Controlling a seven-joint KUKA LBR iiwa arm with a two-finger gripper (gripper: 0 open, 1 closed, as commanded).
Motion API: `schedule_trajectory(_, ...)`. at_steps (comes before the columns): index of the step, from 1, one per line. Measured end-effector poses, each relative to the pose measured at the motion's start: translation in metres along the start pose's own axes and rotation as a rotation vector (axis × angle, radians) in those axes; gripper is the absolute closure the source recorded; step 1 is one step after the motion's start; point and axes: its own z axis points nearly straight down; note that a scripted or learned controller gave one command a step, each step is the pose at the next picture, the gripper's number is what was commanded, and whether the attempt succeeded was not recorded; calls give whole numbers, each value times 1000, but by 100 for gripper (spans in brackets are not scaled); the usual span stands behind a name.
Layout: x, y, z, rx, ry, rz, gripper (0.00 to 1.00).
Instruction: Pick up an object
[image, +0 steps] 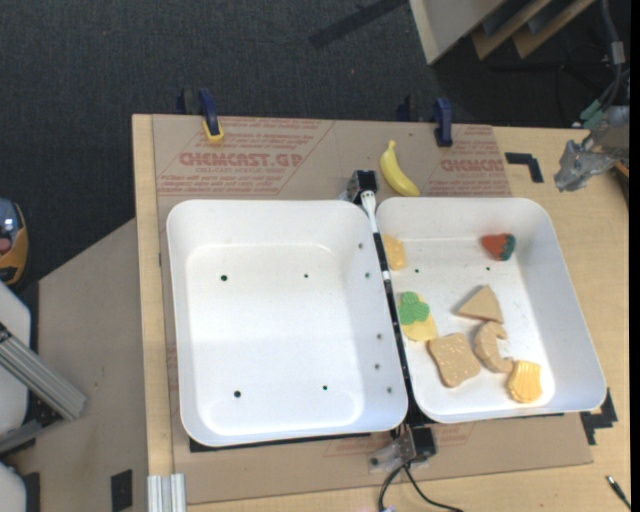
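The right bin (560, 300) holds several toy foods: a red strawberry (497, 245), a small orange piece (394, 253), a green and yellow piece (413, 315), a tan wedge (482, 304), a bread slice (454, 360), a round tan piece (490, 347) and a yellow-orange piece (524, 381). A yellow banana (398, 170) lies on the board just behind the bins, outside both. My gripper (580, 165) hangs at the far right, beyond the right bin's back corner and well away from all the objects.
The left bin (185, 300) stands beside the right one, and they share a middle rim. Two blue clamps (210, 115) (441, 120) hold the cardboard board at its back edge. Cables lie at the front edge.
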Motion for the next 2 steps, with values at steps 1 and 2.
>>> schedule_trajectory(1,106,-6,40,11,9,-12,100)
schedule_trajectory(2,44,-13,7,1,1,-1,100)
